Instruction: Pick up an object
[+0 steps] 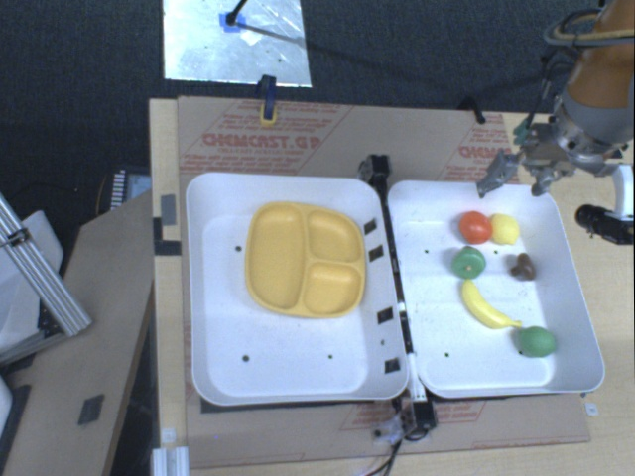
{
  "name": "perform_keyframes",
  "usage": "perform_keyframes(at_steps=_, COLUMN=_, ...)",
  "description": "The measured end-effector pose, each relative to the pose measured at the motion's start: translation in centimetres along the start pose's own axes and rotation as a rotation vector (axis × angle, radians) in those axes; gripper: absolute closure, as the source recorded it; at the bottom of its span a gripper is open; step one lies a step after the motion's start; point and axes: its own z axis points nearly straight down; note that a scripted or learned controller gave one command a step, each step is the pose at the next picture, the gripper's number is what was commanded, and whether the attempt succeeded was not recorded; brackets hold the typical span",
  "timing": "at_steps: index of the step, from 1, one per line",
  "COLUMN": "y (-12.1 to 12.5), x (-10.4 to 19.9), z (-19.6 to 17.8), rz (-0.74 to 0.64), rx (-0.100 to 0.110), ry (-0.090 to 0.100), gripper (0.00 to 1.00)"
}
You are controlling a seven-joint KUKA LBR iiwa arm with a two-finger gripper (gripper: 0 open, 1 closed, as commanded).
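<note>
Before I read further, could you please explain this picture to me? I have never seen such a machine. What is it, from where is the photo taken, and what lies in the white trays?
One camera looks down at a slant on a bench. The grey and orange arm reaching in from the right is a robot; its claw is open, holds nothing, and hangs over the right bin's far edge. That bin contains toy food: a tomato, a lemon, a banana, two green fruits and a small brown piece. The left bin holds a yellow divided plate.
</note>
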Motion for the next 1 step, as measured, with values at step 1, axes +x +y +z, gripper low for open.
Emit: perform_keyframes(at_steps=1, y=0.19, x=0.05, z=-0.85, rz=-0.002, rx=-0.012, ry=-0.002, gripper=0.0)
